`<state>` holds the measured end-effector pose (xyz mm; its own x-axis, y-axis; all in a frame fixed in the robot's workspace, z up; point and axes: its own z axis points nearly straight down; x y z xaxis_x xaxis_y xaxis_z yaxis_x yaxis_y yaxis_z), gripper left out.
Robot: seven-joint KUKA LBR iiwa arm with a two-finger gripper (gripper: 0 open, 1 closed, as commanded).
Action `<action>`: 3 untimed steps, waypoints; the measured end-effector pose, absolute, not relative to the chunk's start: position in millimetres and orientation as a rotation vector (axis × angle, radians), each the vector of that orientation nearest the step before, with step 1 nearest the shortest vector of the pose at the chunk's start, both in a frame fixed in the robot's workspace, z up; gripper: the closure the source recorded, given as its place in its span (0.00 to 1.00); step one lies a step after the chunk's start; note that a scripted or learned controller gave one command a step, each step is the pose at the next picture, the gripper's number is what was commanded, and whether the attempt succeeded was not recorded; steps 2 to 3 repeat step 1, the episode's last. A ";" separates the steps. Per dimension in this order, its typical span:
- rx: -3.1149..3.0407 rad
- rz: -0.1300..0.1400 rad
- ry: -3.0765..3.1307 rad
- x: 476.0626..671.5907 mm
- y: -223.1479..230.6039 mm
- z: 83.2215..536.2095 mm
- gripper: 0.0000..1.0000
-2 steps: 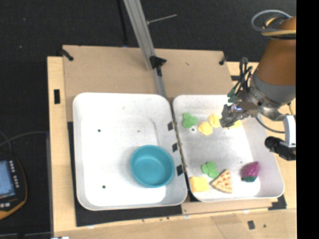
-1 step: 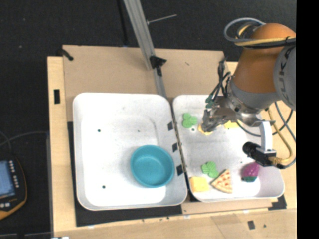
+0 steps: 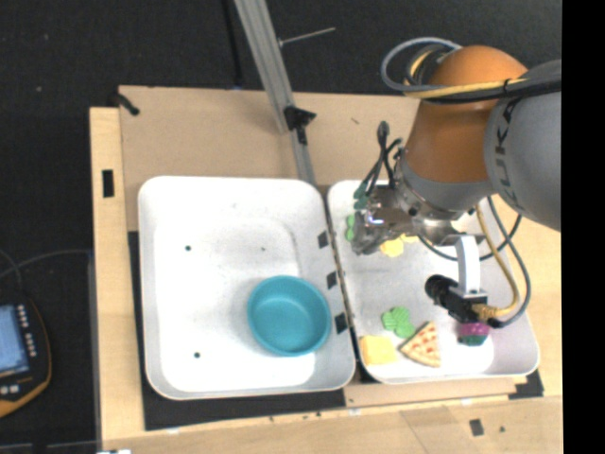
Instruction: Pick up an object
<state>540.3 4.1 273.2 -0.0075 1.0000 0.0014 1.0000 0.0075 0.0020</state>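
Two shallow white plastic bins are sitting side by side: the left bin (image 3: 170,253) is holding one round teal bowl (image 3: 286,314). The right bin (image 3: 515,353) is holding one green toy piece (image 3: 397,321), one yellow block (image 3: 378,350), one pizza-slice toy (image 3: 422,345) and one magenta piece (image 3: 473,335).

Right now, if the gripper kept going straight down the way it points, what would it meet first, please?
Probably the small yellow piece lying on the right bin floor beneath the gripper, though depth is hard to judge from this slanted view.
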 end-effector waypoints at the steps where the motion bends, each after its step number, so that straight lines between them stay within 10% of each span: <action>1: 2.215 0.001 2.228 534.6 54.7 254.1 1.00; 3: 2.215 0.001 2.228 534.6 54.7 254.1 1.00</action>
